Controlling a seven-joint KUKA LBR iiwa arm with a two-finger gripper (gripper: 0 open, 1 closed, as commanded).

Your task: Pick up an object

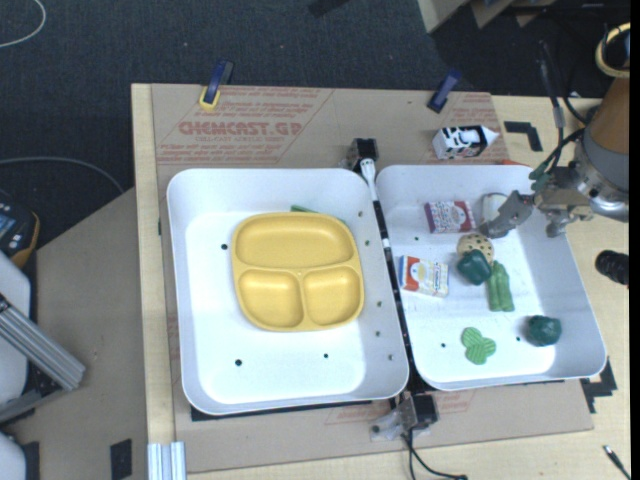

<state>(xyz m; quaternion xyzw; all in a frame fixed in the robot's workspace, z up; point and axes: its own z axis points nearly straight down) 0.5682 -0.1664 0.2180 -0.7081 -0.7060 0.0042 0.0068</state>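
My gripper (pixel 527 220) hangs over the upper right part of the right bin (pixel 570 268). It is open, with nothing between its fingers. Just left of and below its left finger (pixel 503 217) lies a cream dotted ball (pixel 476 245), touching a dark green round toy (pixel 474 267). A long green toy (pixel 499 287) lies beside them. Left of the gripper lies a small red and white packet (pixel 447 215). A second packet (pixel 424 275) lies lower left. A light green toy (pixel 479 345) and a dark teal lump (pixel 543 330) rest near the bin's front.
The left bin (pixel 200 298) holds a yellow divided plate (pixel 298 269) with a green sliver (pixel 303 209) at its far edge. A black and white box (pixel 465 141) sits on the cardboard behind the right bin. Blue clamps (pixel 215 84) hold the board's back edge.
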